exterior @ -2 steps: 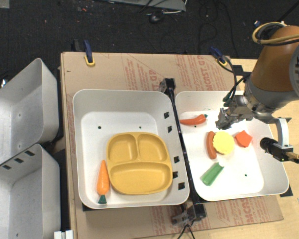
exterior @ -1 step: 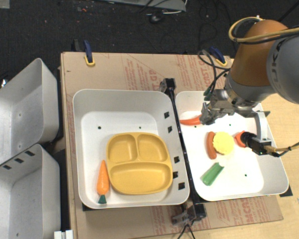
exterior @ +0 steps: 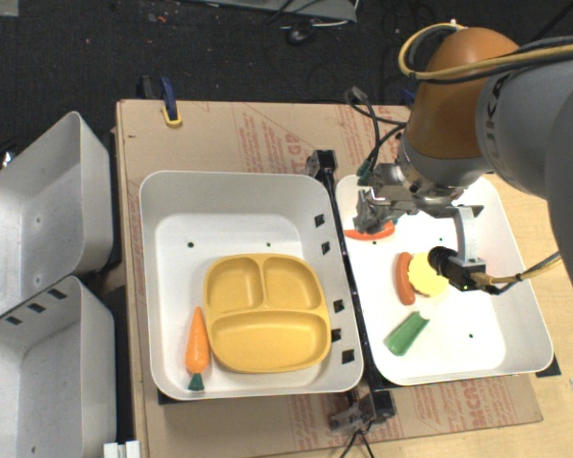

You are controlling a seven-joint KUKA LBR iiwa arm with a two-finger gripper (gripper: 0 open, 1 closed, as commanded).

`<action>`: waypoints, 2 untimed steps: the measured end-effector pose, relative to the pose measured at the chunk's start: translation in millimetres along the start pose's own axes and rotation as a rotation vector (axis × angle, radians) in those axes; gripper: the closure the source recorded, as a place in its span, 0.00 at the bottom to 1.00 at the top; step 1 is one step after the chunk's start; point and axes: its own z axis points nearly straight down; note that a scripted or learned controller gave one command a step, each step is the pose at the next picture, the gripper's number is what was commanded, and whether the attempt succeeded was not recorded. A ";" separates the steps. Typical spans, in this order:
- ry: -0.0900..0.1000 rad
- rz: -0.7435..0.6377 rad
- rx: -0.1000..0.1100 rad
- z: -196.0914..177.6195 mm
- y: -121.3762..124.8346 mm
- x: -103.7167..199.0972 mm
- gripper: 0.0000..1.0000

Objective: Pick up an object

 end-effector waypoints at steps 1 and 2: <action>0.001 0.000 -0.002 -10.0 20.9 50.2 1.00; 0.001 0.001 -0.001 -16.9 36.8 102.3 1.00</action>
